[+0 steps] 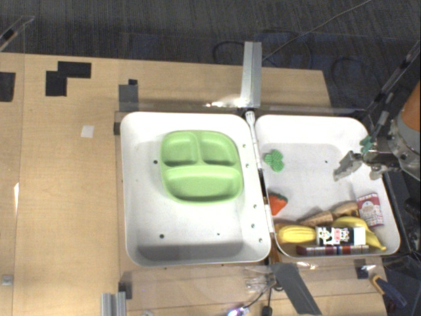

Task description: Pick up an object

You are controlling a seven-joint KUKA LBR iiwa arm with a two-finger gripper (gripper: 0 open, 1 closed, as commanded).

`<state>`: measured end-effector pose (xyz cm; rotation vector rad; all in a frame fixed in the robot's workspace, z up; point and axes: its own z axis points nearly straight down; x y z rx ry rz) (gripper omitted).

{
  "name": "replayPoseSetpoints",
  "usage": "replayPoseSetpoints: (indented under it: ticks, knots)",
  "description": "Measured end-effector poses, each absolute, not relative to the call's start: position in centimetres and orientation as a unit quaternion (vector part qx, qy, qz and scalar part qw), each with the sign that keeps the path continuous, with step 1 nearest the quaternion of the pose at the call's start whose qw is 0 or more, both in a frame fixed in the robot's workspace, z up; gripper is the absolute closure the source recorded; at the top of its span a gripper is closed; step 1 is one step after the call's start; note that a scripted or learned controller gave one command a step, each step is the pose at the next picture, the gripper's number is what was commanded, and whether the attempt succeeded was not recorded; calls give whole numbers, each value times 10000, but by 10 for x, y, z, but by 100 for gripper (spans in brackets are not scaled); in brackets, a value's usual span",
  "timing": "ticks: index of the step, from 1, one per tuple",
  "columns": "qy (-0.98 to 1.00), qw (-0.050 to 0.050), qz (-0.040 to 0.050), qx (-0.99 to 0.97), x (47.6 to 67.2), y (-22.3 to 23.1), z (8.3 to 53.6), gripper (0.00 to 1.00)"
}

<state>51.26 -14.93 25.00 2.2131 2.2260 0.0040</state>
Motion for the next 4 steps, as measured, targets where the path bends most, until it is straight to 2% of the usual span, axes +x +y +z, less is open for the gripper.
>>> replayPoseSetpoints:
  ticks: [1, 2, 3, 4]
  knots:
    - [7422, 24, 21, 6701, 558, -126, 95, 0]
    - [6814, 17, 19, 7319, 557, -121, 97, 0]
    - [6941, 52, 45, 7198, 629, -120, 89, 0]
    - [7125, 45, 27, 7016, 652, -142, 89, 0]
